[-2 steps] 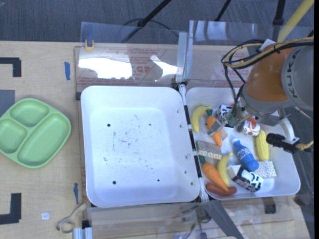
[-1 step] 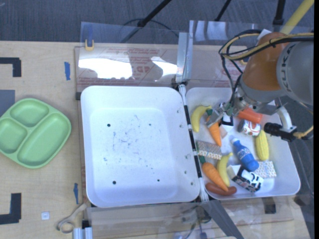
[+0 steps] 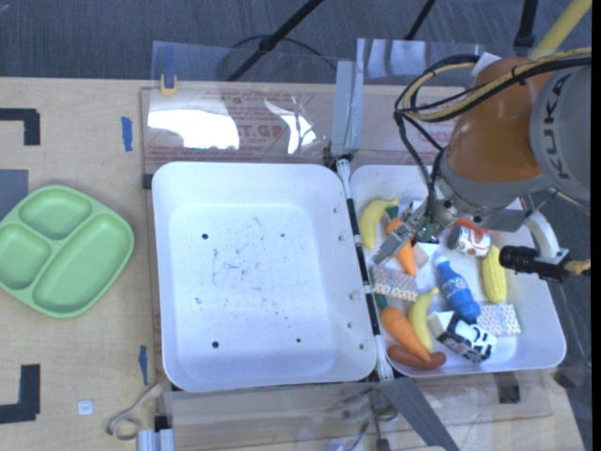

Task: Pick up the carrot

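I see 2 shallow white plastic bins side by side on the wooden bench, and I take the right bin (image 3: pixel 549 341) as my landmark. The left bin (image 3: pixel 254 271) touches its left wall. Well to the left of both sits a pale green plastic plate with 3 compartments (image 3: pixel 61 249). The grey arm with its orange band (image 3: pixel 498 130) reaches over the right bin's back half, and the two-finger gripper (image 3: pixel 399 238) hangs low in the bin's back-left part, just beside the bin's left wall. I cannot tell from this view whether its fingers are apart or together, nor whether anything sits between them. A small orange piece (image 3: pixel 407 258) lies right under the gripper tip; I cannot tell what it is. The orange tapered carrot (image 3: pixel 401 329) lies in the bin's front-left part, near the left wall, slanting toward the front. It lies apart from the gripper. A dark red sausage-shaped toy (image 3: pixel 416 356) touches the carrot's front end. A yellow banana (image 3: pixel 374 219) lies at the bin's back-left, just beside the gripper. A blue plastic bottle with a white cap (image 3: pixel 458 290) lies near the bin's middle, and a yellow corn cob (image 3: pixel 493 273) lies just to the right of it. A black and white toy (image 3: pixel 467 341) sits at the front of the bin.
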`<state>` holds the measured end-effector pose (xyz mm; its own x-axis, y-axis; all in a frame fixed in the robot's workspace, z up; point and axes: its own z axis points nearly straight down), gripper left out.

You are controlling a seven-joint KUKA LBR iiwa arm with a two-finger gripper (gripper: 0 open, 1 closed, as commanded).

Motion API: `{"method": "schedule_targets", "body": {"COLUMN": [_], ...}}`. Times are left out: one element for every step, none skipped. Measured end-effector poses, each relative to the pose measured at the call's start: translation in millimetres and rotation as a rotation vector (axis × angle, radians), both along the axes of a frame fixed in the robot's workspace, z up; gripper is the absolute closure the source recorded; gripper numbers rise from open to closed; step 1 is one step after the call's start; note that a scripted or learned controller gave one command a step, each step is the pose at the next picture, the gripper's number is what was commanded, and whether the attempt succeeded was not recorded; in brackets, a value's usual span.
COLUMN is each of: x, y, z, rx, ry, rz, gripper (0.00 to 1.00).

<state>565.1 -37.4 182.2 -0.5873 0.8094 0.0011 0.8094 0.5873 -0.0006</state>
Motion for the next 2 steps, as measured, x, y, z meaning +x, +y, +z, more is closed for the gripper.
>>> {"method": "schedule_targets", "body": {"x": [41.1, -10.6], "y": [-12.1, -22.2], "z": [0.2, 0.0], "rx": [0.000, 0.001], "ry": [-0.002, 0.001], "rz": [0.060, 0.202], "gripper": [0.00, 0.00]}}
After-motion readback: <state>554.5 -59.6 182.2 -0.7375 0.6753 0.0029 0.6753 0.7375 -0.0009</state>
